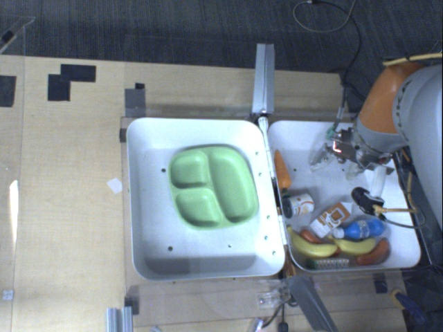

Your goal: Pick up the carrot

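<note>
Camera view | wooden bench | dark carpet | cable

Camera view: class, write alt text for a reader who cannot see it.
An orange carrot lies against the left wall of the right bin, with the gripper above that bin's far end. Bananas and small packages crowd its near end; the left bin holds a green divided tray.
</note>
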`<state>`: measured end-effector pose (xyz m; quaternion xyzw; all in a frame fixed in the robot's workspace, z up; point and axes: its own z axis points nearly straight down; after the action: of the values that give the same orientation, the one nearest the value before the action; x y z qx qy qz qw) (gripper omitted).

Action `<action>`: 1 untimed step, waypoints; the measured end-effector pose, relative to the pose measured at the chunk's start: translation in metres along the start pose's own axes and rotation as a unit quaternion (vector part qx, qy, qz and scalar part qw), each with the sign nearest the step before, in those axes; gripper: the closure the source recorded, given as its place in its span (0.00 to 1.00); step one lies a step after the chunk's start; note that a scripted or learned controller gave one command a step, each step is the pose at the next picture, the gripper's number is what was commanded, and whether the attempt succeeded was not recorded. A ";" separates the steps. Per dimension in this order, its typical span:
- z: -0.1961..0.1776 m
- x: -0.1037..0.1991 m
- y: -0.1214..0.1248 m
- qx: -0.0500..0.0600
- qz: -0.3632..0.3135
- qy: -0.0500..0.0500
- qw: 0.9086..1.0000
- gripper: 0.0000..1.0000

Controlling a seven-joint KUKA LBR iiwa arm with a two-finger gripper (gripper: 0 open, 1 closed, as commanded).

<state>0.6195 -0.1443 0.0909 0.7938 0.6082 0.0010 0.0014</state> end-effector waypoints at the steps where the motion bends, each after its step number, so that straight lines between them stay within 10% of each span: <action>1: -0.012 0.002 0.002 -0.002 -0.004 0.000 1.000 1.00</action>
<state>0.6215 -0.1429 0.1026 0.7911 0.6116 0.0020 0.0031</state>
